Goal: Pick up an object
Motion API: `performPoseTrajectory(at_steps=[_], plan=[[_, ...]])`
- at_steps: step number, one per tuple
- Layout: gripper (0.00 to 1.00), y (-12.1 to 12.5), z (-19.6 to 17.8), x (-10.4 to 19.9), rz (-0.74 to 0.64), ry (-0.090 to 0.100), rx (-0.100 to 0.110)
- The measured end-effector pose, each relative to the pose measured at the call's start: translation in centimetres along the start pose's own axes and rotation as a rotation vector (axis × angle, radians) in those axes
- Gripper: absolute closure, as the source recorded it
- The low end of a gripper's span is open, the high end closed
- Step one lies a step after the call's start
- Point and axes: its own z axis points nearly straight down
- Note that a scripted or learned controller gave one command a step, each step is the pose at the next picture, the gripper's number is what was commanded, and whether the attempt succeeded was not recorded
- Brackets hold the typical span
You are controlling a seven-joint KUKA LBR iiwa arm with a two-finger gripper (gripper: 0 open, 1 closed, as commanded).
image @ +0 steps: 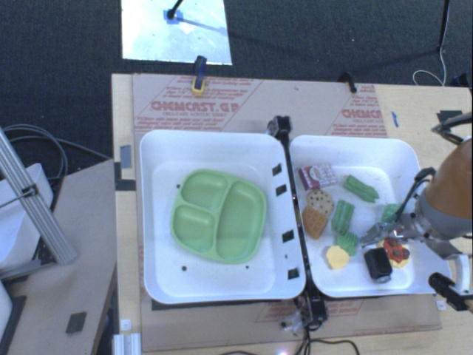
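A grey arm with an orange band reaches in from the right over the right bin (403,154), its pincer (388,237) low among a crowd of toy foods at the bin's right end. How far the pincer is open cannot be told, and nothing can be seen gripped in it. Right by its tip lie a black block (378,264) and an orange-red piece (400,254), touching or nearly so; either looks the likely target. A yellow piece (338,257), two green pieces (343,217) and (361,188), a waffle (314,222), a cookie (321,200) and a red-and-white packet (318,175) lie further left in the same bin. The left bin (159,161) holds a green divided plate (219,215). Both bins sit on the worktop (310,106).

The risk appears to be crowding: with the items packed near the wall, the pincer could close on two at once, nudge one aside, or catch the rim and come up empty.
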Motion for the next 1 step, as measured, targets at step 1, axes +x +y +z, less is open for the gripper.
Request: performPoseTrajectory(at_steps=[1], plan=[[1.0,0.2,-1.28,-0.21,0.002,-0.004,-0.003]])
